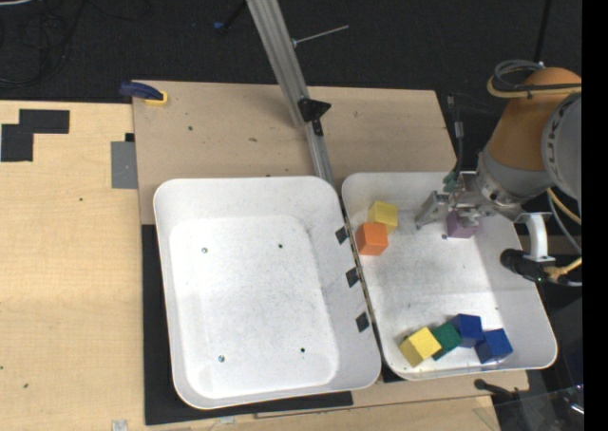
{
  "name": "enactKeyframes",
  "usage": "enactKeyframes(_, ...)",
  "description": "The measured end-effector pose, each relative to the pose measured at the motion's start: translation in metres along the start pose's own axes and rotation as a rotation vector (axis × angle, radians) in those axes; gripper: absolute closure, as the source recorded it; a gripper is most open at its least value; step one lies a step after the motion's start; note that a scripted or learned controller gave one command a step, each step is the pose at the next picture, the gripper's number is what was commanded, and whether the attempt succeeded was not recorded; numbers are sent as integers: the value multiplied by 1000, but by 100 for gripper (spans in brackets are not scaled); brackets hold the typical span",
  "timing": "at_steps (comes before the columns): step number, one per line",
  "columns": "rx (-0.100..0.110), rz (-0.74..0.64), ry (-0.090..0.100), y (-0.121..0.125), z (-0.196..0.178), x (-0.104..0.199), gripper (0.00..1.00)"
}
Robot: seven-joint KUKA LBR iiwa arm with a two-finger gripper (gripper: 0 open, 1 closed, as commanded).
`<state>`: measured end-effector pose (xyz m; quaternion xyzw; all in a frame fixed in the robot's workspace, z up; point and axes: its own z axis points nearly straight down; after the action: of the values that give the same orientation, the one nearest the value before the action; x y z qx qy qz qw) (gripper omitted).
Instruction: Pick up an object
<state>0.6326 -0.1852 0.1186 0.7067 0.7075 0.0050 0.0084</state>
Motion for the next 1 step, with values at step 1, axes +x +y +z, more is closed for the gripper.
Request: enactKeyframes(1,0,1,-1,0,-9,-1,100)
